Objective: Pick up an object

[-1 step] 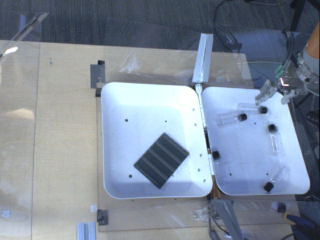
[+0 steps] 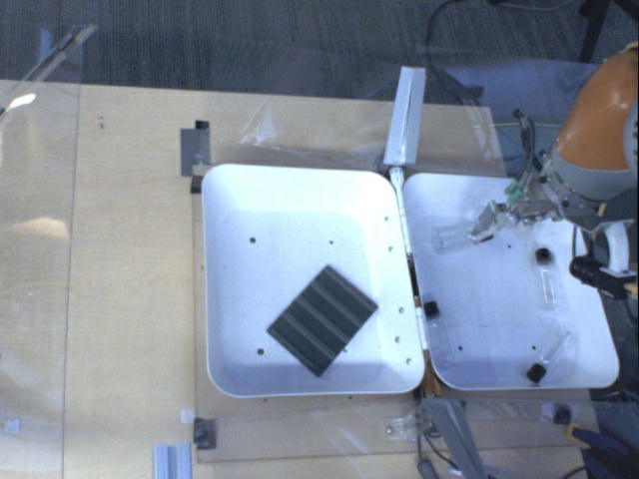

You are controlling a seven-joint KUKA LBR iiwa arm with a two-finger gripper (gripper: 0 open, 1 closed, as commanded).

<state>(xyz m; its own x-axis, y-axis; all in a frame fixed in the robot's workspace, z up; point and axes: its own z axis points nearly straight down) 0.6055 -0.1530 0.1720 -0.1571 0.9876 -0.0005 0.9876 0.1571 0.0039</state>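
A dark grey ribbed rectangular pad (image 2: 322,319) lies flat and turned diagonally in the left bin (image 2: 230,267), toward its front. My gripper (image 2: 488,224) hangs over the back part of the right bin (image 2: 599,367), at the end of the grey arm with its orange band (image 2: 599,108). It is far to the right of the pad. Just left of the gripper lies a faint clear piece (image 2: 449,236). I see nothing held in the gripper.
Small black bits lie in the right bin (image 2: 542,255) (image 2: 536,372), with another by the divider (image 2: 430,308). Other faint clear pieces (image 2: 550,288) rest there too. A metal bar (image 2: 405,116) stands behind the bins, and cables run at the back right.
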